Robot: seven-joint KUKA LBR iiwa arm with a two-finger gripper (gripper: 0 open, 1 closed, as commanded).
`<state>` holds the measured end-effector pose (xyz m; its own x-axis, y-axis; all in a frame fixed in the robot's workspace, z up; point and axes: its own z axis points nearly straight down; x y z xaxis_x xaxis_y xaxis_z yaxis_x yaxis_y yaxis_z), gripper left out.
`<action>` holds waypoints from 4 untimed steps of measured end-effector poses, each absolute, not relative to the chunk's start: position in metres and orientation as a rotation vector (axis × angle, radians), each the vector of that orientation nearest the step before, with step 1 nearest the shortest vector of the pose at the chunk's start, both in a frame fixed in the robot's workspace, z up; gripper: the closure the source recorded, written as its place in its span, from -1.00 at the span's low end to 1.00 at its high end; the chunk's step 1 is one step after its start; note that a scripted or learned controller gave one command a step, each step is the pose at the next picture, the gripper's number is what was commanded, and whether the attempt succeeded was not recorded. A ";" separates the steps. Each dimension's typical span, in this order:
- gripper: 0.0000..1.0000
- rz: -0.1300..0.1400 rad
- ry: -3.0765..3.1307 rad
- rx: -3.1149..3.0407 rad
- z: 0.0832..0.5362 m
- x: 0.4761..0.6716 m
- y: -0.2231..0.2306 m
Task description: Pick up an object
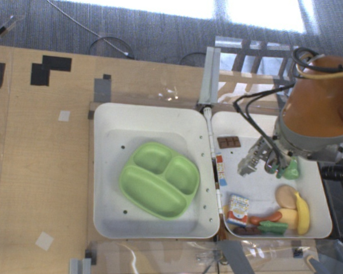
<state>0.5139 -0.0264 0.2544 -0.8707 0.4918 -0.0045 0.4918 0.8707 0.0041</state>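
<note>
Small juice carton [239, 209] by yellow banana [303, 213] in right bin [325, 227], open empty gripper [261, 162] above.

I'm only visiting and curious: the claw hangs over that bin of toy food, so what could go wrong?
The toys are bunched in the right white bin's near corner: yellow plastic banana against the tan round piece, so the two-finger gripper might catch two or slip. The small green piece sits partly under the arm and could get knocked.

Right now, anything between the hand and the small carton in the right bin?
No. In the camera view the hand hangs over the right bin, and bare white floor runs from it to the small carton.
</note>
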 end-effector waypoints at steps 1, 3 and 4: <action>1.00 0.000 3.108 0.381 0.297 0.527 -0.090; 1.00 -0.002 3.075 0.578 0.294 0.575 -0.114; 1.00 0.005 3.093 0.526 0.263 0.521 -0.057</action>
